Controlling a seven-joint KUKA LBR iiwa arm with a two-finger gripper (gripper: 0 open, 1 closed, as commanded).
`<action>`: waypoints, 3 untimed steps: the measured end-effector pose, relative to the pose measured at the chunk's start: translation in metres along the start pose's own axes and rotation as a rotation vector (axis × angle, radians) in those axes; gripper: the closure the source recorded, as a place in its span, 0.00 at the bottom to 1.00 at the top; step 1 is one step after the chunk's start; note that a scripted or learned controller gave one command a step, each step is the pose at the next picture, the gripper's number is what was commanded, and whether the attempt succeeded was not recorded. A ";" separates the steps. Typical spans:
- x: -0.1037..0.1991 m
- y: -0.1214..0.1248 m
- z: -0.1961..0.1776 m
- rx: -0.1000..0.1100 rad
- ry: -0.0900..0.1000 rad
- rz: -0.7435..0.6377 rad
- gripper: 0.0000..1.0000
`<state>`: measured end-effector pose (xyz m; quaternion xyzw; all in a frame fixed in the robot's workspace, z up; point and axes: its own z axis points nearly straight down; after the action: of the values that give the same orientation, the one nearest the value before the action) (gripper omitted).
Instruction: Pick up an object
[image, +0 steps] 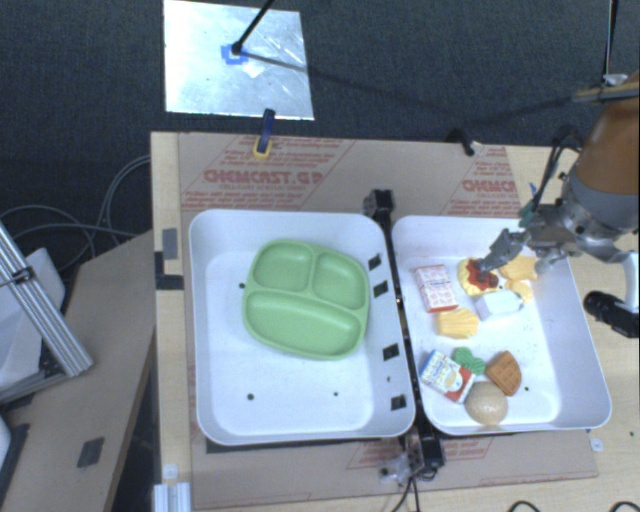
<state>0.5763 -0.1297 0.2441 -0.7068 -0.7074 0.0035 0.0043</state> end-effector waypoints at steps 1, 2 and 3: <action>0.000 0.002 -0.007 -0.012 -0.001 -0.002 0.00; 0.005 0.013 0.044 -0.011 -0.001 -0.003 0.00; 0.008 0.013 0.105 -0.010 -0.001 0.000 0.00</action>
<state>0.5877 -0.1212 0.1387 -0.7067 -0.7075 0.0000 0.0005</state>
